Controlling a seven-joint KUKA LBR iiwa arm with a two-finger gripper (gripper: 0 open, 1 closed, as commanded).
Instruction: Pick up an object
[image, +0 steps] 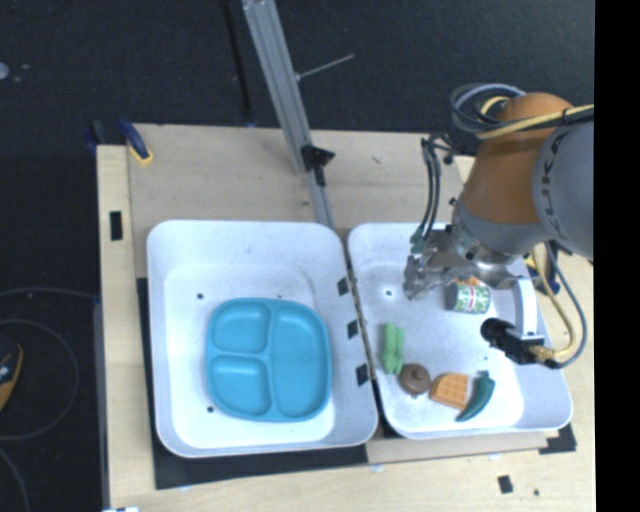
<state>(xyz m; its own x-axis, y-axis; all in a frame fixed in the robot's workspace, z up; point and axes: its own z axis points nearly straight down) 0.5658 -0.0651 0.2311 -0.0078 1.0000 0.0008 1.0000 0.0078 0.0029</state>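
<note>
Hovering over the right bin (540, 400), fingers (412, 283) too blurred to tell, open or closed. Small can (468, 296) at three o'clock.

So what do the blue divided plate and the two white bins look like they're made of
The blue divided plate looks like moulded plastic: uniform sky-blue colour, rounded compartment ridges, a soft matte sheen. The left bin and right bin also look like plastic or a similar moulded material, white, with rounded corners and faint speckling. That is judged on looks alone.
</note>
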